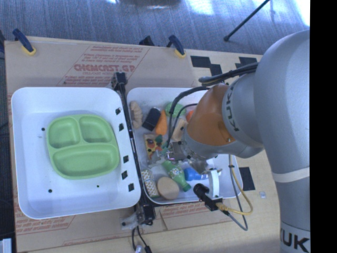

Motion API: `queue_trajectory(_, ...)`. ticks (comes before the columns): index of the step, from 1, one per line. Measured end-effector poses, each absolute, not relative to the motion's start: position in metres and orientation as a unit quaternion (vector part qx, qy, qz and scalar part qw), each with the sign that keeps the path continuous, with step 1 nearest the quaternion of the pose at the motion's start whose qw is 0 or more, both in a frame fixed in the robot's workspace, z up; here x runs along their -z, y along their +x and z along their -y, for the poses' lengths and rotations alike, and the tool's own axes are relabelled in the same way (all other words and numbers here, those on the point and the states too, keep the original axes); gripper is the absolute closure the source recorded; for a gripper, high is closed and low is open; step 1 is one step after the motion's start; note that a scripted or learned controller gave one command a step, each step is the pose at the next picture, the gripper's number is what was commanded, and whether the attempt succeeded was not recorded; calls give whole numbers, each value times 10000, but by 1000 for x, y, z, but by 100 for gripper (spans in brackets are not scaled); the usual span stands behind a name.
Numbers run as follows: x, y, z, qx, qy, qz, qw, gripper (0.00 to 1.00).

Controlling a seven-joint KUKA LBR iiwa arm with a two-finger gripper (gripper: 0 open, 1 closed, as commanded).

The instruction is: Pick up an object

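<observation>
While the end effector (pixel 176 154) hangs low in the right bin (pixel 224 194), its grip state unreadable, a green bottle (pixel 177 174) lies just below it, angled diagonally.

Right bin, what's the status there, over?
End effector down in the right bin, low among the clutter; grip unclear. Nothing visibly held. Green bottle and tan round piece lie close beside it. Green divided plate sits alone in the left bin.
</observation>
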State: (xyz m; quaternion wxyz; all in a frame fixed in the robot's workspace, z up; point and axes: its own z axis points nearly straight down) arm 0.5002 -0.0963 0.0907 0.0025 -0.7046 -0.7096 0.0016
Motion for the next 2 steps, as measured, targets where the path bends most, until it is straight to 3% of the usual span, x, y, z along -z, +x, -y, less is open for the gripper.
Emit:
queue_trajectory(1,-101,500,96,-22,-7028,7114,32,100)
queue_trajectory(2,-202,476,48,-5,-7048,7094,15,100)
